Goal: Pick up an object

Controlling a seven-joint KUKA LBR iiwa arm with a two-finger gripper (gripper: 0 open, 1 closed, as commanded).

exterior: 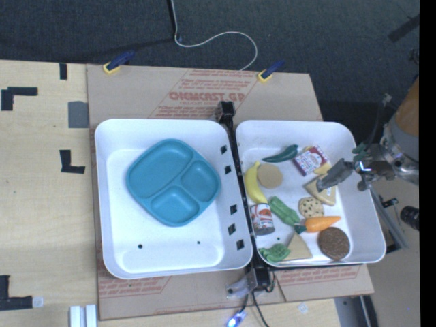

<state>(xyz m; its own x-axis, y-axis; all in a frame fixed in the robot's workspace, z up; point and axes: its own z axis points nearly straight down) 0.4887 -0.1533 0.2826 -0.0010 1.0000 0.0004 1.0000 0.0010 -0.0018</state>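
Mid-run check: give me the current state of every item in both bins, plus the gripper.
Blue tray: flat in left bin, compartments bare.
Banana: lying by right bin's left wall.
Can: on its side.
Carrot: lying flat.
Brown cookie: flat, near corner.
Ketchup packet: flat.
Gripper: low over right bin's right side, nothing visibly held.

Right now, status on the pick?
Gripper over right bin, above cheese wedge. Nothing seen held. Cookie and carrot crowd close beside it.
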